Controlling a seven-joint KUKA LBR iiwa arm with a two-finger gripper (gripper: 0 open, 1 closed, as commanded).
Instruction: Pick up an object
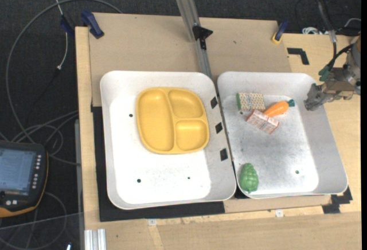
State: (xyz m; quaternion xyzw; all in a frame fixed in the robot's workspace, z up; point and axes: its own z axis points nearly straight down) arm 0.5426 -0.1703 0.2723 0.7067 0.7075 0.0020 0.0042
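The gripper point(316, 98) hangs over the right rim of the right bin point(321, 163), and whether it is wide or narrow cannot be told. In that bin's upper part an orange carrot point(276, 108) touches a red-and-white packet point(262, 121) beside a patterned packet point(250, 101), their printing too small to read; a green toy point(249, 177) lies near the bottom-left corner. The left bin point(120, 145) holds a yellow divided plate point(172, 120).

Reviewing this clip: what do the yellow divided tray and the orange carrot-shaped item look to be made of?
The yellow tray looks like moulded plastic with a smooth matte finish: one even colour, rounded compartment walls. The carrot seems a plastic toy, uniformly orange with a green tip and a slight sheen; rubber or foam cannot be ruled out.
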